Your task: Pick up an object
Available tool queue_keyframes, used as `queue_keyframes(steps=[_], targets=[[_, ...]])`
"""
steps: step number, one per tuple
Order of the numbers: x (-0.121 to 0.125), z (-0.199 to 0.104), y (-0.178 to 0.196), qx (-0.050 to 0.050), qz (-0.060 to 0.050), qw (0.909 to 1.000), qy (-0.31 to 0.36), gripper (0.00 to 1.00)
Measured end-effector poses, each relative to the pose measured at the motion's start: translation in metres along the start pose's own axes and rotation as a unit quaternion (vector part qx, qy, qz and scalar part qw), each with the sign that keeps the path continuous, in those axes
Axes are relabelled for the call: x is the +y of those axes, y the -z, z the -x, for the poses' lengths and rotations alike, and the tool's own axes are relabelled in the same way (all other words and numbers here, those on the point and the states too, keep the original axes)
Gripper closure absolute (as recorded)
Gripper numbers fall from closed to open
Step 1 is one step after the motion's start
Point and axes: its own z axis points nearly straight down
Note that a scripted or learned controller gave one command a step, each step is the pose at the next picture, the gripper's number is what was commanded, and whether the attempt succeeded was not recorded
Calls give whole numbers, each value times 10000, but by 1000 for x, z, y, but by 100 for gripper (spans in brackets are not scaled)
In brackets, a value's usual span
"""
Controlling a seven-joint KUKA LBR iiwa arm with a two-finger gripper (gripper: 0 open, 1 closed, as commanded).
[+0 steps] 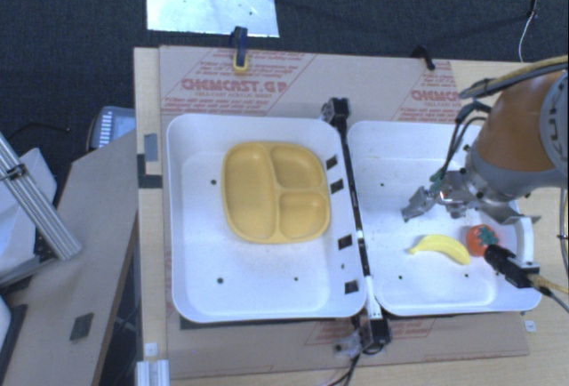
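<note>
A yellow banana (439,247) lies near the front of the right bin (391,164). Just to its right sits a small orange-red fruit with a green top (481,238), partly under the arm. My gripper (420,205) hangs over the middle of the right bin, a little above and to the left of the banana, pointing left. Nothing shows in its grasp. The orange-banded arm comes in from the right edge and hides the bin's right side.
A yellow divided plate (274,192) lies in the middle of the left bin (191,224). A black-clipped divider (348,197) separates the two bins. The bins rest on a cardboard sheet (267,82).
</note>
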Motion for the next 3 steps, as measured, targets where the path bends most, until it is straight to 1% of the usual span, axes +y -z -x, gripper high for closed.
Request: queue_keyframes(steps=[1, 2, 3], targets=[[-5, -5, -61, 2, -8, 10000, 0, 0], [-5, -5, -61, -2, 16, 10000, -2, 0], [-4, -4, -50, -5, 31, 10000, -5, 100]])
